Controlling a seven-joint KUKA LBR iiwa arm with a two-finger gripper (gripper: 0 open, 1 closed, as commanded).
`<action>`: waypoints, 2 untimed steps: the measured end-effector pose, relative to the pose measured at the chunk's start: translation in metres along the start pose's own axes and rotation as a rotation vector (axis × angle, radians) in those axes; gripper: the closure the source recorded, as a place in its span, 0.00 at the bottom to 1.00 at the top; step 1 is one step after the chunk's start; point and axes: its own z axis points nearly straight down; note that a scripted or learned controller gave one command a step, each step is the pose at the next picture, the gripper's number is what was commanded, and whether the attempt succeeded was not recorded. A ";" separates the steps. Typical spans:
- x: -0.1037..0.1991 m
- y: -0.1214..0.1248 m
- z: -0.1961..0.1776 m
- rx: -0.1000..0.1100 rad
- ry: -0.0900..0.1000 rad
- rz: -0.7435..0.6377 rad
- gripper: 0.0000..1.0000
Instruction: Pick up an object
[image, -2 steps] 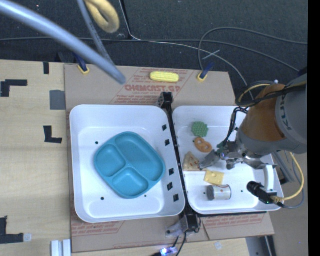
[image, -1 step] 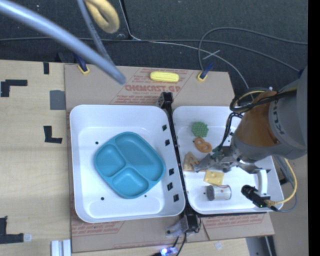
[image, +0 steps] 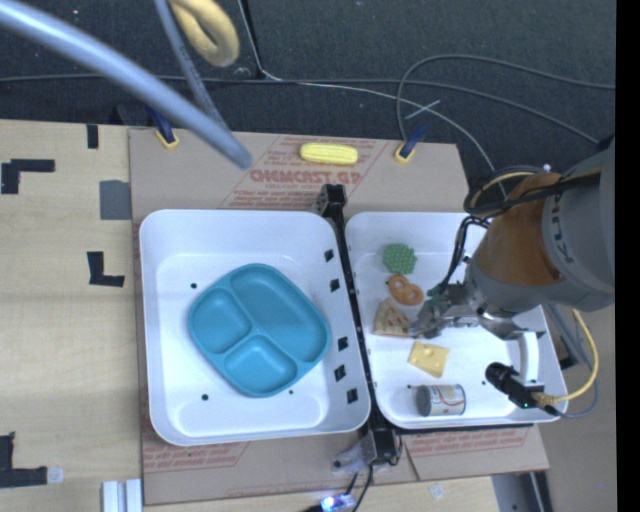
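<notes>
The desk (image: 60, 330) carries a sheet of brown cardboard (image: 290, 180) with two shallow white bins laid side by side on it. The left bin (image: 170, 400) holds a blue divided plate (image: 258, 328), lying flat near the bin's middle with its three compartments facing up.

The right bin (image: 470, 415) holds five small items. A green bumpy piece (image: 400, 258) sits toward the far side. Just below it lies a brown ring-shaped piece (image: 405, 290), and directly below that a tan wedge (image: 391, 319), the two touching or nearly so. A yellow cheese-like block (image: 429, 358) lies nearer the middle, apart from the wedge. A small grey can (image: 441, 400) lies on its side close to the near wall.

The arm (image: 545, 250) enters from the right and hangs over the right half of the right bin. The hand (image: 435, 312) points left and reaches down next to the tan wedge, just above the yellow block. From this angle I cannot tell how far it is spread, and no item is visibly held in it.

A yellow corn cob (image: 328, 153) lies on the cardboard beyond the bins, well apart from them. Two clamps with yellow tips (image: 165, 135) pin the cardboard's far edge. Black cables (image: 440, 90) run across the dark area beyond the desk.
</notes>
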 end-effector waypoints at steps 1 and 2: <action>-0.010 -0.001 -0.052 0.008 -0.006 0.002 1.00; -0.007 0.003 -0.094 0.006 -0.006 0.001 1.00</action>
